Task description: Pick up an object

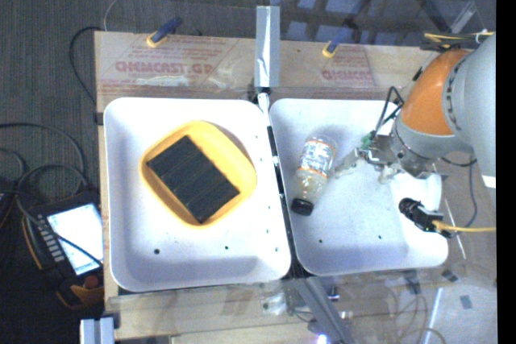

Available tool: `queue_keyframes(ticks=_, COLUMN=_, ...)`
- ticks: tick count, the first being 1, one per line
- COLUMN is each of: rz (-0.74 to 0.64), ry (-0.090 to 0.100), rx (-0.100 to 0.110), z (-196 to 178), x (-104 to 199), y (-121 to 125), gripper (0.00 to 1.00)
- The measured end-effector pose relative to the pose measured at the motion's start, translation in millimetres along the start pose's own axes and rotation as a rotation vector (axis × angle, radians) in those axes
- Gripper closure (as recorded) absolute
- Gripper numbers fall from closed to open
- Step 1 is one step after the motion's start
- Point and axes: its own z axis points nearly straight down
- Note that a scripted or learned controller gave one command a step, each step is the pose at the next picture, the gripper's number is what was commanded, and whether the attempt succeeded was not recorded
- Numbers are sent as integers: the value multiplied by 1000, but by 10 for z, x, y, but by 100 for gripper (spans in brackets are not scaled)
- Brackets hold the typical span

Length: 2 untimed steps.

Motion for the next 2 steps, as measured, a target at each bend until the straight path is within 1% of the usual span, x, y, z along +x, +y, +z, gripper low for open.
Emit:
queue_keyframes(ticks=1, rz=-205, ry=1, rx=2, z=15, x=597, y=685, gripper=0)
queue_keyframes(ticks=2, rz=-349, ry=-17, rx=2, z=2, x=762, y=869, gripper=0)
